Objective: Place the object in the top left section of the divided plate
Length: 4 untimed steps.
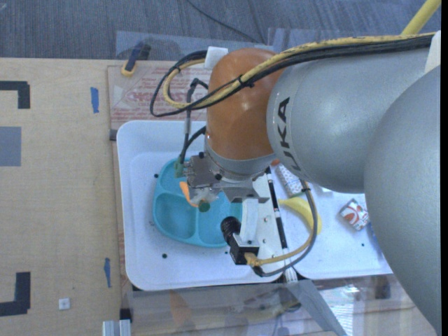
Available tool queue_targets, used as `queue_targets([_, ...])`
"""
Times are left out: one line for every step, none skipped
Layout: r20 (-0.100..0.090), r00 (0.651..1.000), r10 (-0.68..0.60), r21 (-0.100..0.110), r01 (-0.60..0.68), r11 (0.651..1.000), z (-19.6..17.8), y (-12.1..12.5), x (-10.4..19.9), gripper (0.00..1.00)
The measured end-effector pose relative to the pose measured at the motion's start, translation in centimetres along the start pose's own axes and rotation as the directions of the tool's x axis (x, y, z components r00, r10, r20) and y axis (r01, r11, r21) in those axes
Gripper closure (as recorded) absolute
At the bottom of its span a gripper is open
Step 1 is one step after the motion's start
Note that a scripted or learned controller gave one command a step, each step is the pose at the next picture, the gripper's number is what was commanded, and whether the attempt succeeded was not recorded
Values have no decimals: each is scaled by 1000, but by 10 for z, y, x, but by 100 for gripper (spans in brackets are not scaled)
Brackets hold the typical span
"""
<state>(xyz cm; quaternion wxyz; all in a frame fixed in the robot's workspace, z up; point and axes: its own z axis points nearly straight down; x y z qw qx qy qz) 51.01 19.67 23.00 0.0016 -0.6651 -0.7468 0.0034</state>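
A teal divided plate (175, 219) lies in the left white bin (136, 257), its right part hidden under the arm. My gripper (198, 194) hangs low over the plate's upper middle, below the orange wrist band (238, 110). A small orange object (185, 190) shows right at the gripper's left side, over the plate's upper part. I cannot tell whether it is between the fingers or lying on the plate.
A small red and white object (355, 214) lies in the right bin. A white and red patterned item (288, 179) peeks out beside the arm. Yellow cable (308, 222) loops off the wrist. Printed cardboard (140, 93) lies behind the left bin.
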Motion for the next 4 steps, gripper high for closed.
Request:
queue_targets([0,1000,3,0,-3,1000,0,0,-1,0])
queue_targets([3,979,203,-1,-203,979,-202,-31,10,0])
queue_targets([8,981,194,2,-194,981,-210,-30,13,100])
queue_targets([8,981,195,3,-195,981,-210,-30,13,0])
